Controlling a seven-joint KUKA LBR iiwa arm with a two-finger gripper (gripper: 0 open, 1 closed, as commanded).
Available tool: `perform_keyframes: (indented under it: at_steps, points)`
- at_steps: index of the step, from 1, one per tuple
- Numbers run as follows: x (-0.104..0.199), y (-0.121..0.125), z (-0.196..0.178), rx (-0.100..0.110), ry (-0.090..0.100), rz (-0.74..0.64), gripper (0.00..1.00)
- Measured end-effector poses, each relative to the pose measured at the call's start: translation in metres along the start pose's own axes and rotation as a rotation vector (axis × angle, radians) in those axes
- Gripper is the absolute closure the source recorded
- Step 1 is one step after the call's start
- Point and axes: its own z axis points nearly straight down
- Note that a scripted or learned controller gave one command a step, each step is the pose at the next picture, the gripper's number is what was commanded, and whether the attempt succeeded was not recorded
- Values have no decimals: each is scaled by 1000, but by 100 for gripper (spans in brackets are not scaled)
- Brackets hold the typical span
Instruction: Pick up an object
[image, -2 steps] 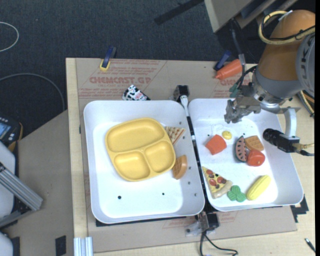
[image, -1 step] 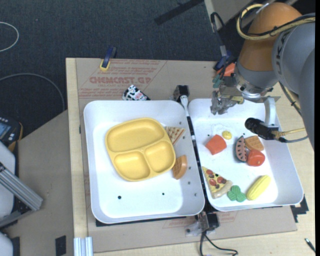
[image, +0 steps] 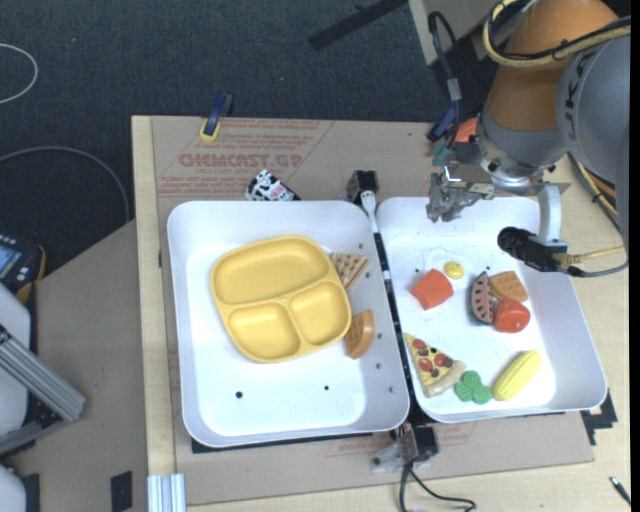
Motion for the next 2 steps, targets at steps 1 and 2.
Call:
perform_keyframes:
  at_steps: [1,2]
  points:
    - [6,-4,6,7,1,1,100]
    - [-1,-1,22,9,1,3,100]
